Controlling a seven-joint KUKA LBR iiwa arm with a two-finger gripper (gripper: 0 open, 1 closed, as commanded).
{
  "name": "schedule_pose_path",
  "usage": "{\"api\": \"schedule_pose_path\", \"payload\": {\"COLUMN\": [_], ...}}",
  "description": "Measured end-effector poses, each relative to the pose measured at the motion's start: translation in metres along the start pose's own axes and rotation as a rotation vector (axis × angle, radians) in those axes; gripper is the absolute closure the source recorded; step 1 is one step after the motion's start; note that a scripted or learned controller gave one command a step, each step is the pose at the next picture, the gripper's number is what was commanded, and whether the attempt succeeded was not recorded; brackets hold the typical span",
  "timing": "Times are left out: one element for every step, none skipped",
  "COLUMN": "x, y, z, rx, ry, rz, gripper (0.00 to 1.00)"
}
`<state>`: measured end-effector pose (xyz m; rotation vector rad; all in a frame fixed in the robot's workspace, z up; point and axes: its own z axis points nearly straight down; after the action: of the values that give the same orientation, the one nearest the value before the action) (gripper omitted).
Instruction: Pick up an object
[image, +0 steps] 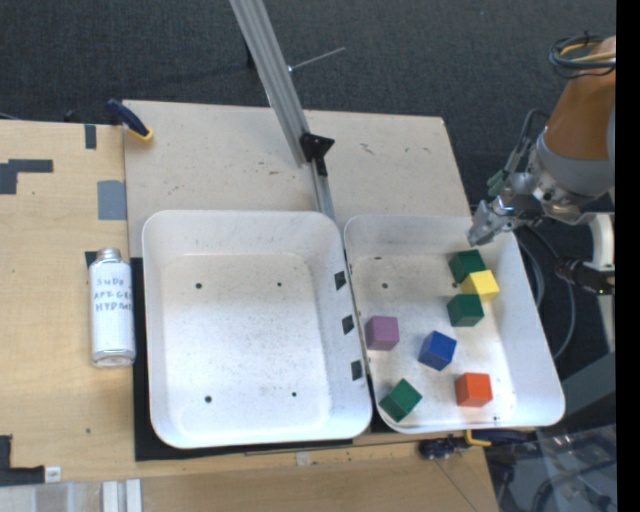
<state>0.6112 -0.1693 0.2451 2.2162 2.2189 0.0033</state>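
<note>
I see the end effector (484, 228) poised over the upper right corner of the right-hand shallow white bin (528, 330), arm reaching in from the right. Whether it is spread or pressed together, I cannot tell at this angle; nothing is visibly gripped.

Candidates all lie in that bin. A small dark green cube (466, 265) sits nearest the end effector, touching a small yellow cube (481, 284), with a second green cube (465, 309) just below them. Further down: a purple cube (382, 332), a blue cube (437, 349), an orange cube (474, 388) and another green cube (401, 398), each standing apart from its neighbours.

My judgement: these look like rigid, light blocks, with flat faces that should take a squeeze on two opposite sides. The clustered three leave little room alongside; the blue or orange one offers cleaner access. Smooth faces may slip if caught on a corner.

The left-hand white bin (240, 330) sits alongside on the surface (400, 160).
</note>
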Motion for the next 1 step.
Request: {"api": "schedule_pose_path", "payload": {"x": [0.0562], "y": [0.0144], "z": [-0.0027], "rx": [0.005], "ry": [0.004], "rz": [-0.005], "gripper": [1.0]}}
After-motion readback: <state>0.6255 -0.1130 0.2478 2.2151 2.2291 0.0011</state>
